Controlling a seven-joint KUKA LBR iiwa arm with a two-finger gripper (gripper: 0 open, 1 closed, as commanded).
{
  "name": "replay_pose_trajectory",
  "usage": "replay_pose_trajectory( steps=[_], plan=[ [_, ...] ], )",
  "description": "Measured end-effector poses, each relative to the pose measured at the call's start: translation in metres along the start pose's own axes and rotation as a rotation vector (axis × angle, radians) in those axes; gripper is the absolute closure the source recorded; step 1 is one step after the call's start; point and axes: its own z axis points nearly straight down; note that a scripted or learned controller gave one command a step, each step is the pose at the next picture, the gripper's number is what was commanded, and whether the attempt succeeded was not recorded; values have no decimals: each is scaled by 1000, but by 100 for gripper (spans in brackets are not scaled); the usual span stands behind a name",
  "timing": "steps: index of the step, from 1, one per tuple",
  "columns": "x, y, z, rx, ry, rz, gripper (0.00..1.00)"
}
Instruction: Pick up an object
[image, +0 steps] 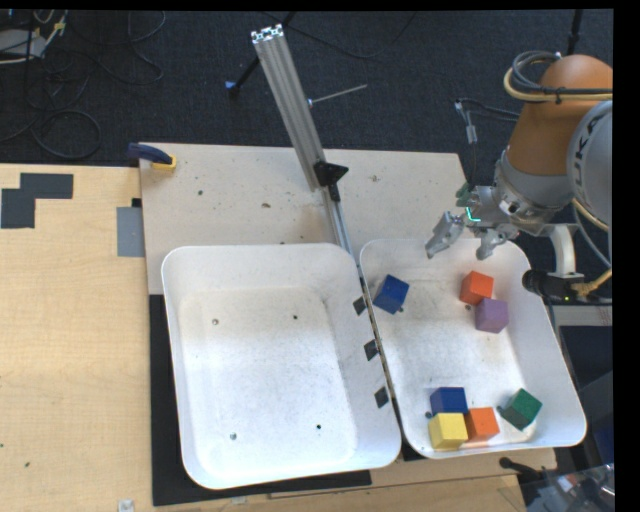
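**Q:** Where is your claw, and how is it set?

**A:** My claw (468, 240) hangs over the far edge of the right bin (560, 400). Its two fingers are spread wide, one splayed out to the left, the other pointing down. Nothing sits between them and they touch nothing.

**Q:** What lies closest to it?

**A:** An orange cube (477, 287), just beside the claw on the near side, resting on the bin floor. It sits slightly turned against the bin's edges. Being a cube, it has no long axis I can name. A purple cube (491, 315) touches or nearly touches it on the near side.

**Q:** What else is in that bin?

**A:** A blue cube (391, 293) rests well to the left of the orange cube, by the bin's left wall, turned at an angle. At the near end sits a cluster: a dark blue cube (449, 401), a yellow cube (448, 430), a second orange cube (482, 423) and a green cube (521, 408).

**Q:** And beside it?

**A:** The left bin (190, 300) adjoins it on the desk (230, 195).
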Motion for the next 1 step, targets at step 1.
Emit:
replay_pose_trajectory(
  steps=[1],
  plan=[
    [4, -1, 44, 4, 1, -2, 0]
  ],
)
